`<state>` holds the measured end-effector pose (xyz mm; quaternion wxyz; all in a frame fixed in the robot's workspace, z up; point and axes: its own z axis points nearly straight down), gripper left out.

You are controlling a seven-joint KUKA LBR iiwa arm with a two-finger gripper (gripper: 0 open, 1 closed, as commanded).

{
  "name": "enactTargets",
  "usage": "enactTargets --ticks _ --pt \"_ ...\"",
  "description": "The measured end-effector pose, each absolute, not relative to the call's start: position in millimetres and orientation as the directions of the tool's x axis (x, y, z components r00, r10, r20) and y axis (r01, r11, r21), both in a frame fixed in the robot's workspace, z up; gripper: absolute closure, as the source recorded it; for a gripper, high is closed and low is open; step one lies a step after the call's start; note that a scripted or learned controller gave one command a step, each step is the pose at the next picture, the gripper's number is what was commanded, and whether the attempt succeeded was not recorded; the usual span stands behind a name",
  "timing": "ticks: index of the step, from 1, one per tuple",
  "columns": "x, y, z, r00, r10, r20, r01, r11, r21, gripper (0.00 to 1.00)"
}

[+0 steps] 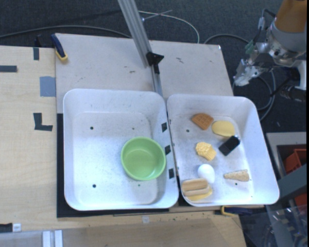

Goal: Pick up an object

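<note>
Toward the lower right of the frame, sitting loose in the right bin (257, 133): a cracker (202, 120), a yellow piece (223, 128), a black block (229, 145), a white egg (206, 172), a bun (197, 188) — likely scattered apart for easy picking. Resting in the left bin (74, 138): a green bowl (142, 158). Hovering at upper right, beyond the bins: the arm (291, 19), angling its gripper (243, 76) down-left. Fingers too blurred — cannot tell whether apart or together.

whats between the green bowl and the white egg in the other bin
In the camera view, the touching rims of the two white bins run between the green bowl and the white egg, with small black clips on that edge. No other object lies there.
</note>
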<state>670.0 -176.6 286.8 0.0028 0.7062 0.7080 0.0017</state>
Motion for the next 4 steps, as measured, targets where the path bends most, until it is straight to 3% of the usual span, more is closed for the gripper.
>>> enactTargets --ticks 2,4 --pt "664.8 -79.1 254.5 -0.006 1.0 0.001 1.0 0.006 -0.003 1.0" --pt "661.4 37.6 257.1 -0.007 1.0 0.002 1.0 0.007 -0.001 1.0"
